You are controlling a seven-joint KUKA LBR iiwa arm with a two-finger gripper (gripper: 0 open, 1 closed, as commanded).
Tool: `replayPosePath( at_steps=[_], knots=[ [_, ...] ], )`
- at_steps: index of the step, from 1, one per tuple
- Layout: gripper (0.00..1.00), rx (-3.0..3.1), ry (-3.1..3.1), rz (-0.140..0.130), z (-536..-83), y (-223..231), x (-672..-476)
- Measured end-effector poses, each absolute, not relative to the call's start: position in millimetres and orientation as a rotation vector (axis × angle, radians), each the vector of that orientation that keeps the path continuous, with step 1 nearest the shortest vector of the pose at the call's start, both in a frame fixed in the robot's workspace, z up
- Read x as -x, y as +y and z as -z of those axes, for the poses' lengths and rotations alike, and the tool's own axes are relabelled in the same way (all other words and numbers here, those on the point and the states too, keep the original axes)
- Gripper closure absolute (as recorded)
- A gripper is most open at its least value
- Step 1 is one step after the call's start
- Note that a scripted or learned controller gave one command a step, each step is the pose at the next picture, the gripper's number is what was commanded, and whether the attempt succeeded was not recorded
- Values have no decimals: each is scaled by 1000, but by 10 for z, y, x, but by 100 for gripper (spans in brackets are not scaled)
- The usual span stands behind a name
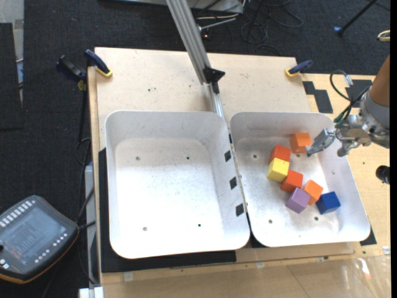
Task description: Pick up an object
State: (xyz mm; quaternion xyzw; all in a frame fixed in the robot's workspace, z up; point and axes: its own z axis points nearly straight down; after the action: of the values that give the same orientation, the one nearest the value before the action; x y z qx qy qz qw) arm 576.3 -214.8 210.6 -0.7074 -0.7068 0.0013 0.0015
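From the camera view, two shallow white bins sit side by side on a pale wooden tabletop (161, 82). Both are smooth moulded plastic with rounded corners and speckled floors. The left bin (124, 166) has a few small dark dots on its floor. The right bin (260, 129) holds a loose cluster of small cubes with matte faces and crisp edges.

At the top of the cluster, an orange cube (300, 141) sits near the bin's far right wall. Below and left of it lies a darker orange-red cube (280, 152), touching a yellow cube (278, 169) just beneath. Another orange-red cube (292, 180) sits beside the yellow one, lower right. A purple cube (298, 199) lies below that, with a lighter orange cube (313, 189) touching its right side and a blue cube (328, 202) just beside, nearest the right wall.

The arm comes in from the right, grey and metallic at the wrist. Its claw (321, 143) hangs low over the right bin, just right of the topmost orange cube. The fingers (316, 146) are grey and blurred together at this size; whether they are spread or pressed together cannot be told, and no cube shows between them.

A slanted aluminium rail (186, 30) runs from the top down to the seam between the bins. Yellow-and-blue clamps (98, 62) grip the tabletop's far corners. A grey pendant controller (31, 238) lies on the dark floor at lower left.
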Motion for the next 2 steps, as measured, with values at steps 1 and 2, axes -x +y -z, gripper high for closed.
replayPosePath(
  at_steps=[1, 2],
  knots=[
    [0, 2219, -2218, -4, -1647, -2119, -5690],
    [0, 2232, -2235, 12, -1234, -2148, -5712]
  ],
)
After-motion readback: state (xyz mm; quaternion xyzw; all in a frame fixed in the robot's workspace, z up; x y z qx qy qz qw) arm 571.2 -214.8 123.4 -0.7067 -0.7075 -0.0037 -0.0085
